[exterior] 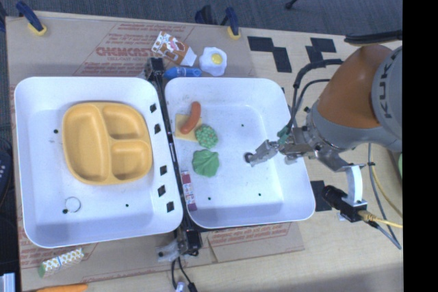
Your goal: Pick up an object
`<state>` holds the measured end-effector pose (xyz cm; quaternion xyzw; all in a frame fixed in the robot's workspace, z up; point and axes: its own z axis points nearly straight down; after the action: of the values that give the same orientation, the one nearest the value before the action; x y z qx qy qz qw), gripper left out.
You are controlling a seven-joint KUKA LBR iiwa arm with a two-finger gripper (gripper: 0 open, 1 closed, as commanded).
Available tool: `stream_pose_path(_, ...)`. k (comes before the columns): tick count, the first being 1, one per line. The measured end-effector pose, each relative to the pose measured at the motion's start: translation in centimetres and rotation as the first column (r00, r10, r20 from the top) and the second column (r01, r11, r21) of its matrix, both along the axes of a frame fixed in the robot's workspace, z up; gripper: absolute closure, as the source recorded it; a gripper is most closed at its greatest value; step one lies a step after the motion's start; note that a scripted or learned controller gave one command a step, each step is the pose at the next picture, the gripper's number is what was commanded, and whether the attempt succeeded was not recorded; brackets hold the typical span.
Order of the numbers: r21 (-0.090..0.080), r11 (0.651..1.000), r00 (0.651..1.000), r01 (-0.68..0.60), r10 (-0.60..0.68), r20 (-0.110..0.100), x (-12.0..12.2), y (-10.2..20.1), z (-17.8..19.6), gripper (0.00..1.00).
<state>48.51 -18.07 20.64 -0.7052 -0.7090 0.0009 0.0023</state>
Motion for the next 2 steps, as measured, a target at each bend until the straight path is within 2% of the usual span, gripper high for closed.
stream_pose_path(1, 0.000, 1.000, 1.000, -0.004, 0.004, -0.001, 3.9, 4.4, -10.7, 0.00)
stream_pose_path(2, -0.001, 0.999, 0.999, 0.035, -0.035, 0.000, 9.0, 8.7, -11.5, 0.00)
